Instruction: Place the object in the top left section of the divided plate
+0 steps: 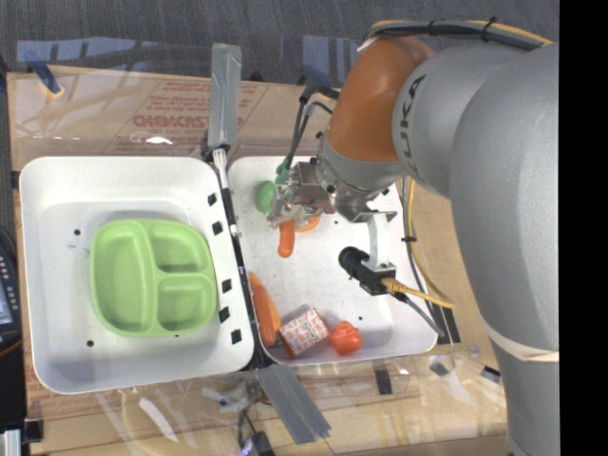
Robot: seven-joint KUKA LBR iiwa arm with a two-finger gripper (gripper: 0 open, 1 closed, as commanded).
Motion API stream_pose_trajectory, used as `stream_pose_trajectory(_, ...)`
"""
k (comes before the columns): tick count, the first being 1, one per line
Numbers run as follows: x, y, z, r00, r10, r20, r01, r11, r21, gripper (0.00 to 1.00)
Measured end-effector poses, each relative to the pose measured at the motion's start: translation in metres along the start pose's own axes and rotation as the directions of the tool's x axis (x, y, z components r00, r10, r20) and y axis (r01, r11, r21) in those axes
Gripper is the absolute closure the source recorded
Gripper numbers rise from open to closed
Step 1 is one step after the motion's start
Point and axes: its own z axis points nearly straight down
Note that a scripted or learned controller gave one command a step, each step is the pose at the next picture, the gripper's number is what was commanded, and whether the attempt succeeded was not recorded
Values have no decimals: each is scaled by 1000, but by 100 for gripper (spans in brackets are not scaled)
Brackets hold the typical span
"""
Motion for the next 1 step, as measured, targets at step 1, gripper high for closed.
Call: stream_pose_trajectory(1,32,-20,35,999,32,1,-32,999,3,100)
